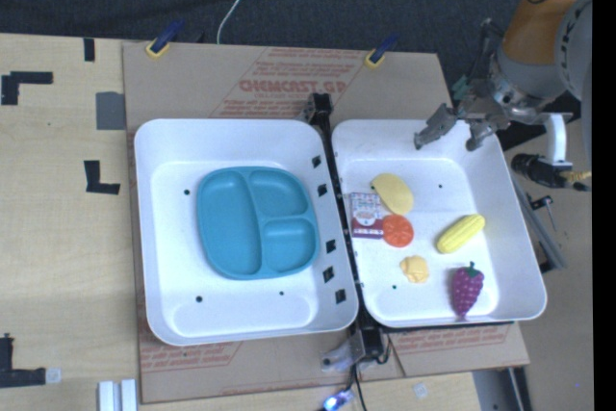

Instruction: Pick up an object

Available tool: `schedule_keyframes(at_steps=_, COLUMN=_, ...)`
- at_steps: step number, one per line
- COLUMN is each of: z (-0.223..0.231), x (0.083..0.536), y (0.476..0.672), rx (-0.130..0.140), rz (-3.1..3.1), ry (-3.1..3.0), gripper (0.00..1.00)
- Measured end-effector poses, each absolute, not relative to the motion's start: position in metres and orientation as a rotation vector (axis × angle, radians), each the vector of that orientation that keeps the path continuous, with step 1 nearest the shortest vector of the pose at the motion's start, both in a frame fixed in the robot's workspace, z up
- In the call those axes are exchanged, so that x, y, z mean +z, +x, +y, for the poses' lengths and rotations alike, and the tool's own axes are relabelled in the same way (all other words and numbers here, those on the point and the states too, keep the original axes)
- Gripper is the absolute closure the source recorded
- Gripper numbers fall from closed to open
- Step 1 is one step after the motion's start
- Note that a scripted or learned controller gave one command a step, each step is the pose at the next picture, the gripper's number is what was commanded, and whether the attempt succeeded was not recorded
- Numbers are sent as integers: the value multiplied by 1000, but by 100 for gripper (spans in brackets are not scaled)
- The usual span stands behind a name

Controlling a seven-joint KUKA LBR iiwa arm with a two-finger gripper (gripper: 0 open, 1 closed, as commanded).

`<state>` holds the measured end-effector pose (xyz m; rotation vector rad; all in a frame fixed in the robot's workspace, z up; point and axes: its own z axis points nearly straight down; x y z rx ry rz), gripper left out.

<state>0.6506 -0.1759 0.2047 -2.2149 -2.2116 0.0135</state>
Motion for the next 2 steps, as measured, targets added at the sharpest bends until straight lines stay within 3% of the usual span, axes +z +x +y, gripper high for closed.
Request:
schedule_keyframes(at_steps=1, z=-176, x=212, y=654, rx=2, rz=-2223, ry=-2219, gripper=0)
schedule_keyframes(at_steps=2, z=-175, x=148, y=657, rx=8, rz=-2220, ry=-2215, gripper=0)
